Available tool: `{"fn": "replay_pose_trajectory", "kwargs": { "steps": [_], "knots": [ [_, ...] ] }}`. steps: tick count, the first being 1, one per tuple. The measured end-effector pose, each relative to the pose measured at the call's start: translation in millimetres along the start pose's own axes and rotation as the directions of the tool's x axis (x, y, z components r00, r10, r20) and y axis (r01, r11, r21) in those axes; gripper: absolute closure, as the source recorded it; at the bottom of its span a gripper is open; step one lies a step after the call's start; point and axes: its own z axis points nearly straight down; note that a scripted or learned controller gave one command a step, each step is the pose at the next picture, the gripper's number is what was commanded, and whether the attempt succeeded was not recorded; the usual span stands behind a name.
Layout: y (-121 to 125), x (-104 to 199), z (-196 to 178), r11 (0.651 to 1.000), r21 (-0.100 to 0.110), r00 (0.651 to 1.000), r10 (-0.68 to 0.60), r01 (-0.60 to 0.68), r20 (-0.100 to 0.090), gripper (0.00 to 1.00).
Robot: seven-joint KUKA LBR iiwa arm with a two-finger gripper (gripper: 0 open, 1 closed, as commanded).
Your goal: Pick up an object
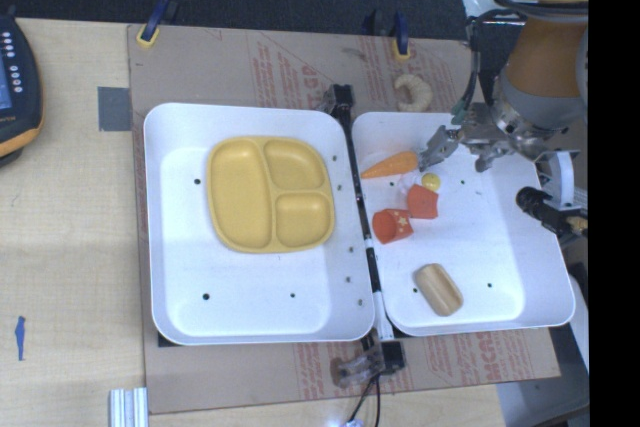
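The right bin [540, 275] holds an orange carrot [390, 165], a small yellow ball [430, 182], a red block [423, 203], a red tomato-like piece [392, 225] and a tan bread roll [438, 288]. My gripper [456, 158] hangs over the bin's back part, just right of the carrot's tip and above the yellow ball. Its two fingers [434, 151] are spread apart and open, with nothing between them.
A yellow divided plate [270, 193] lies in the left bin [250, 305]. A pale ring-shaped item [412, 93] rests on the cardboard behind the right bin. Clamps [400, 37] hold the cardboard's far edge. A teach pendant [15, 85] sits at the far left.
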Motion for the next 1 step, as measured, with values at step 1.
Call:
{"fn": "replay_pose_trajectory", "kwargs": {
  "steps": [1],
  "knots": [
    [-24.7, -8.1, 115.8, 1.0, 0.008, 1.0, 0.001, -0.001, -0.001, 0.0]
  ]
}}
